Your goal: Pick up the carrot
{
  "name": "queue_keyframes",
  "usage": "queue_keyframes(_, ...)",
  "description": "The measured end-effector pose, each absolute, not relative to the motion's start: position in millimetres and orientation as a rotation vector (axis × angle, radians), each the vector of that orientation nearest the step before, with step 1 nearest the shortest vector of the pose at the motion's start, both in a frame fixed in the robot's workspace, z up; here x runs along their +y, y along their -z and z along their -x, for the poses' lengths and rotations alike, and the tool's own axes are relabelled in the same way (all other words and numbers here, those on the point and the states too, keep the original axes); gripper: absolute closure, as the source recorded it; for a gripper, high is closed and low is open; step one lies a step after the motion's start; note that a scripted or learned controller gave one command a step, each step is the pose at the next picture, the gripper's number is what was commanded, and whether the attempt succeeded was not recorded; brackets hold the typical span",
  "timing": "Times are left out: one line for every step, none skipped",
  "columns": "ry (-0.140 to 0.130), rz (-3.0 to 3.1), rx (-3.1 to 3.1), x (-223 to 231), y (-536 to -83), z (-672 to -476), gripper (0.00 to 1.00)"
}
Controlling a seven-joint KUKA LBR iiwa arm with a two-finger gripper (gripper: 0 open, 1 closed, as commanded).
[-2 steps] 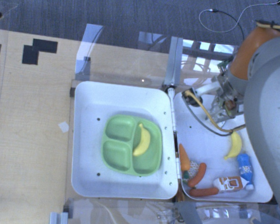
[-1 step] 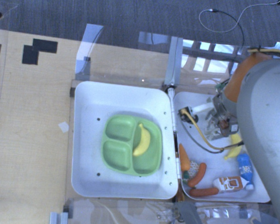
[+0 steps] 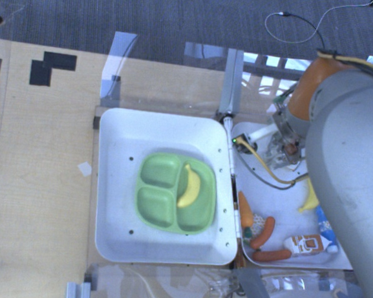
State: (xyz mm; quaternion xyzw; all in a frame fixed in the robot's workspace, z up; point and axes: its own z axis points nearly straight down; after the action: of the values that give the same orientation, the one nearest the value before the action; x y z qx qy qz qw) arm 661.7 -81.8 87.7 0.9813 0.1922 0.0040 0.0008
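Observation:
The carrot point(image 3: 245, 210) is a small orange cone with a green stub, lying against the left wall of the right bin point(image 3: 285, 206). My gripper point(image 3: 284, 149) hangs over the upper part of that bin, well above the carrot in the view, and nothing shows between its fingers. The wrist and a yellow cable point(image 3: 265, 171) cover its fingertips. The large grey arm point(image 3: 349, 179) hides the right side of the bin.
Two red sausages point(image 3: 265, 231) lie just right of the carrot and below it. A small carton point(image 3: 306, 244), a blue item point(image 3: 326, 226) and a yellow piece point(image 3: 310, 200) sit near the arm. The left bin point(image 3: 113, 171) holds a green divided plate point(image 3: 163, 192) with a banana point(image 3: 190, 186).

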Motion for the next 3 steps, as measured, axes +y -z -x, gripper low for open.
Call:
queue_keyframes(-0.014,-3.125,0.325,-98.5,-87.6,-663.6,1.00)
queue_keyframes(-0.013,-3.127,0.323,-81.5,-87.5,-662.6,1.00)
queue_keyframes(-0.008,-2.996,0.938,-98.3,-87.5,-663.0,1.00)
